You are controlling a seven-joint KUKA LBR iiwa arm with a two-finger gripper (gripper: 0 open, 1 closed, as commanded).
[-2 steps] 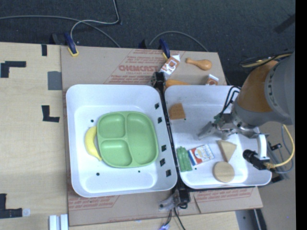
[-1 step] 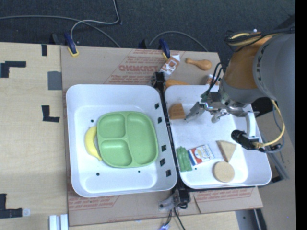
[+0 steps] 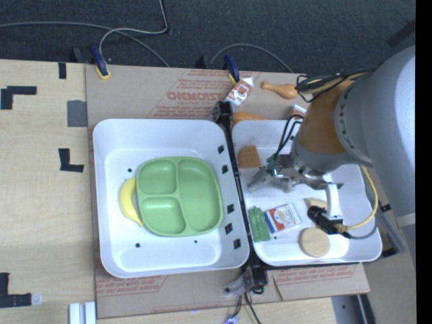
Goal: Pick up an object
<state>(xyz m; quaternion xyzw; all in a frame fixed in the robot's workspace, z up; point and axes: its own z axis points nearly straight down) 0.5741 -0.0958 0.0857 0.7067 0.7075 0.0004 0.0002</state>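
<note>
My gripper hangs low in the right bin, near its left wall, with the grey arm and its orange band reaching in from the right. Just up and left of the gripper lies a brown block. Below it lie a green packet and a white card with red and blue print. A round tan disc rests near the bin's front edge. I see nothing held in the gripper.
The left bin holds a green divided plate with a yellow banana tucked under its left side. Behind the right bin, on the cardboard, lie a small wrapped packet and an orange-tan piece.
</note>
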